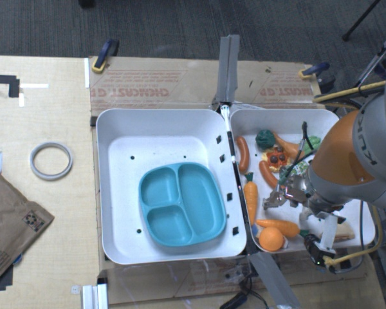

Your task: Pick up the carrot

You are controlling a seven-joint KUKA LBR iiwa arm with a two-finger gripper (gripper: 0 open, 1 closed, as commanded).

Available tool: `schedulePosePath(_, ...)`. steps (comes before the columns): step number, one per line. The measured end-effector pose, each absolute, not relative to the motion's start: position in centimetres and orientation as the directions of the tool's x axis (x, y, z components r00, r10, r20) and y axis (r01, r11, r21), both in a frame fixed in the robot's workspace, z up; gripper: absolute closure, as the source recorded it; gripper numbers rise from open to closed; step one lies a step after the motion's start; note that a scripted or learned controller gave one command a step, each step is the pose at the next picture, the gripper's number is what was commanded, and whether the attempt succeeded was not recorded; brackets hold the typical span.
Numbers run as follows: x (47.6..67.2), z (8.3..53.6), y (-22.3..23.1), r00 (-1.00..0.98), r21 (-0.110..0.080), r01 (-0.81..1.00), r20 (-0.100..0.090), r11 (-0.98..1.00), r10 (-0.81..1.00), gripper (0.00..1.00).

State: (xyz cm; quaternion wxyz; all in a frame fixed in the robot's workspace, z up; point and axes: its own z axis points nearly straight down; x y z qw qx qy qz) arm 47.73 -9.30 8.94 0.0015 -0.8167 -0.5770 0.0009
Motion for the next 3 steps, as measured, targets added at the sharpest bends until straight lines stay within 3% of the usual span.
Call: schedulePosePath(3, 47.72, 8.95, -9.37, 0.443, -0.004, 0.896, -0.001, -0.443, 0.896, 0.00)
